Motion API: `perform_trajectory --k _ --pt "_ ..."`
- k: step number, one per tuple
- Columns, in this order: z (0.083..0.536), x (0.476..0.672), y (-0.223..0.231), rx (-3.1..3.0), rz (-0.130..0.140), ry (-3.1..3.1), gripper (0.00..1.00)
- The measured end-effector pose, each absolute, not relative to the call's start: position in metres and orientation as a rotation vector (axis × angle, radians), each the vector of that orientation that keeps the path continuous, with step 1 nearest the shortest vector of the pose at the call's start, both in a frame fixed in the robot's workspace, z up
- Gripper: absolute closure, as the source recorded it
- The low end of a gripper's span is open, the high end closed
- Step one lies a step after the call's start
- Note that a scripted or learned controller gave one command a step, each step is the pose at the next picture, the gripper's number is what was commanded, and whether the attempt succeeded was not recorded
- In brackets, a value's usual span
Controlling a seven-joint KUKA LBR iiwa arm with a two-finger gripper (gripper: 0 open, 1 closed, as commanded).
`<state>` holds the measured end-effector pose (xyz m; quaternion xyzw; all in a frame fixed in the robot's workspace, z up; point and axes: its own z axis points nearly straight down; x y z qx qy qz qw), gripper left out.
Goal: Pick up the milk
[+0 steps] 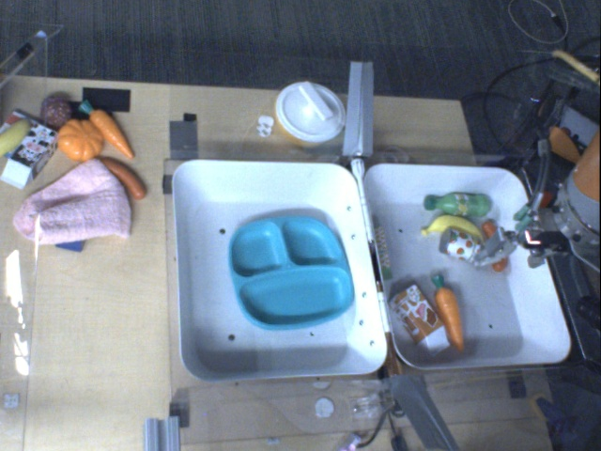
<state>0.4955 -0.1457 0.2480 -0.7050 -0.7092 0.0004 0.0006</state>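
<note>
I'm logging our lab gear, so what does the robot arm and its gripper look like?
The arm is grey with an orange band above the wrist. The gripper is a metal-grey two-finger unit with a small red light on its body. Dark cables trail beside the arm.

The hand (490, 250) hides part of the milk (460, 245) — grip unclear.

The wooden bench (103, 327) holds two white bins (202, 280), a pink cloth (75, 207), toy vegetables (94, 139) and a white lid (312, 111).
</note>
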Motion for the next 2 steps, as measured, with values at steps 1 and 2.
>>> perform_trajectory --k 1,2 --pt "0.0932 0.5649 -0.1408 -2.052 -0.003 -2.381 0.0" --pt "0.1022 0.5668 -0.1398 -2.051 -0.006 -2.384 1.0"
